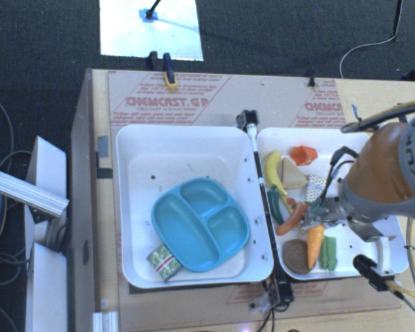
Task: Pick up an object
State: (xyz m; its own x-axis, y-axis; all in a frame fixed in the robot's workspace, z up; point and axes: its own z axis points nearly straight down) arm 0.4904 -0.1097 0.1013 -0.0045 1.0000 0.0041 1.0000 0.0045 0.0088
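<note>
Just below the tool [323, 211] lies a carrot [315, 244].

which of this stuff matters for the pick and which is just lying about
For the job:
- gripper, over the right bin
- carrot, banana, brown disc, green pod, orange piece

Lying about:
- blue tray in the left bin
- small packet
- clamp

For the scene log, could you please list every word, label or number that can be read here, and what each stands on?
"CHEMCAST GP": red print on the brown board behind the left bin, repeated partly at right.
Smaller red lines beside it: too blurred to read.
Green packet by the blue plate: print unreadable.
</note>
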